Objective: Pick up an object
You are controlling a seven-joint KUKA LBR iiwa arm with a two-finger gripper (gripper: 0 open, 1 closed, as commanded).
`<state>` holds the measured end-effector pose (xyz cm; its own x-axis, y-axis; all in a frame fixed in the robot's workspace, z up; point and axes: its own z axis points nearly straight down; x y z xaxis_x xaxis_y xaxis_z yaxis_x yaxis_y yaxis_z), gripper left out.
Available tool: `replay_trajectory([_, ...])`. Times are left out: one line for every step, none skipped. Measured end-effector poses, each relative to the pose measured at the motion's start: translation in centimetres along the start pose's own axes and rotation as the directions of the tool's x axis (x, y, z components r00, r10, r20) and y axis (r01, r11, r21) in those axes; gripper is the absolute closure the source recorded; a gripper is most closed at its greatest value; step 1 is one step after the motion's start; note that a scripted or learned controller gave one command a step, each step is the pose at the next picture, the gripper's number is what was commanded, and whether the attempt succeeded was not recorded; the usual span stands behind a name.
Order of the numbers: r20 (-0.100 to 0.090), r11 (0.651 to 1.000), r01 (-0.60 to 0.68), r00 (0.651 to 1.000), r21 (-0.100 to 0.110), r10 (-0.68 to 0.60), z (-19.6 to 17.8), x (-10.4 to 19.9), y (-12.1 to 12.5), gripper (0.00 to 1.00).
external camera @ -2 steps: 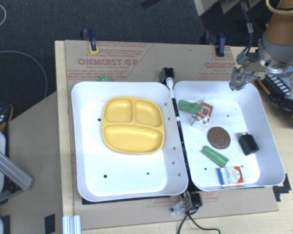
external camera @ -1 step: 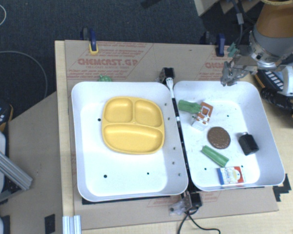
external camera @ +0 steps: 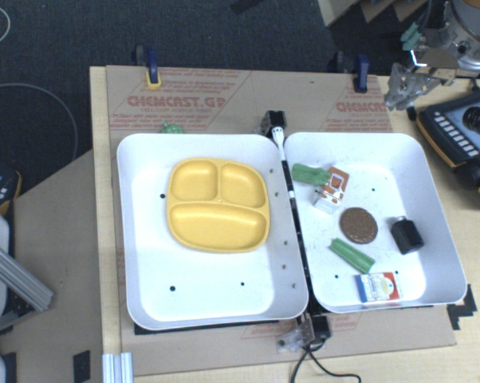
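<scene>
Surveying the right bin (external camera: 431,174), the landmark for every entry below.

Item 1: gripper (external camera: 401,86), beyond the bin's far right corner, outside its rim and above the bench. Whether it is released or clenched I cannot tell; nothing is seen between its tips.

Item 2: brown disc (external camera: 358,224), near the bin's middle, lying flat.

Item 3: black block (external camera: 407,234), just right of the disc, toward the bin's right wall.

Item 4: green stick (external camera: 352,255), just below the disc, lying on a slant.

Item 5: green block (external camera: 308,173), in the bin's far left part, close to the divider side.

Item 6: orange-and-white box (external camera: 331,188), touching or nearly touching the green block.

Item 7: blue-and-white card (external camera: 378,286), at the bin's near edge.

Item 8: left bin (external camera: 144,278), adjoining the landmark, bearing a yellow tray (external camera: 218,204) with three compartments.

Step in hand, as judged: the approach, with no object yet chosen or reached.

Handling note: the black block looks the best candidate, standing proud and apart from its neighbours. The arm should travel over the bin's rim, centre above the block, turn the wrist across its shorter side, and descend straight. The disc and card lie flat and would likely slip; the green block and box crowd each other.
</scene>
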<state>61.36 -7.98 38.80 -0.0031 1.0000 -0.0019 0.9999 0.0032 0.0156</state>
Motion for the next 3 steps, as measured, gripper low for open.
replay_trajectory([-0.002, 1.000, 0.003, 1.000, 0.008, -0.003, -3.0, 4.0, -1.3, 1.00])
replay_trajectory([0.001, 1.000, -0.011, 1.000, 0.013, 0.011, -4.6, -2.9, -5.1, 1.00])
replay_trajectory([-0.002, 1.000, 0.004, 1.000, 0.008, -0.004, -7.5, 3.8, -2.4, 1.00])
